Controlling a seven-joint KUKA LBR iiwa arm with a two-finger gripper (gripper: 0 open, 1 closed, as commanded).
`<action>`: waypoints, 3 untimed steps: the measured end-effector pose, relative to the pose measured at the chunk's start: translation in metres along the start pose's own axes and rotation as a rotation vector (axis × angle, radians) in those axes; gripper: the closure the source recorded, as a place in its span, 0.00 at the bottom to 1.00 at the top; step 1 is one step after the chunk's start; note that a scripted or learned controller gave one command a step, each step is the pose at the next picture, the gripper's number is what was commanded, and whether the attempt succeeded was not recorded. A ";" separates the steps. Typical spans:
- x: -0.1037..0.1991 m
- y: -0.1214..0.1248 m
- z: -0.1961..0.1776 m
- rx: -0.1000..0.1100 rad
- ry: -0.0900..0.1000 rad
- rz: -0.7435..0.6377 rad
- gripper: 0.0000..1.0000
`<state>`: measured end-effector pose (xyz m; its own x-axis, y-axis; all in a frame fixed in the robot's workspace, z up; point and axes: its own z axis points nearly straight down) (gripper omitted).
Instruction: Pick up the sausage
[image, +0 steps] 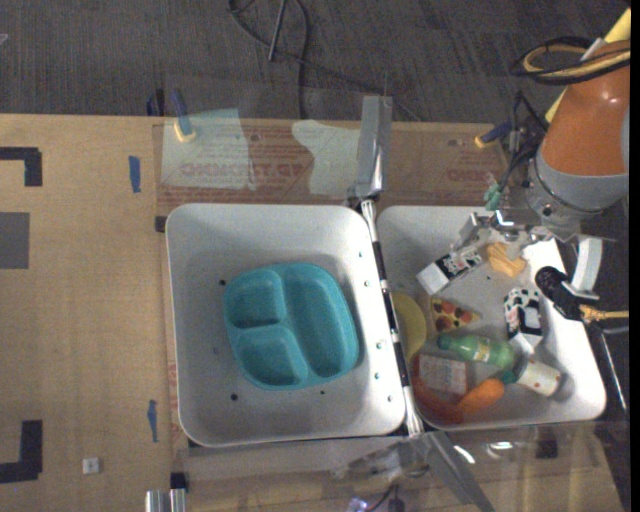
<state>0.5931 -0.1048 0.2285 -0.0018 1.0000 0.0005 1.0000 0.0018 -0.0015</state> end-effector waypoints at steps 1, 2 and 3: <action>0.000 0.001 -0.011 -0.003 0.000 0.000 1.00; 0.000 0.001 -0.010 -0.003 -0.001 0.000 0.00; 0.005 -0.030 0.134 -0.005 -0.002 -0.141 0.00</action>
<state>0.5627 -0.0994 0.0950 -0.1427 0.9898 -0.0012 0.9898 0.1427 0.0033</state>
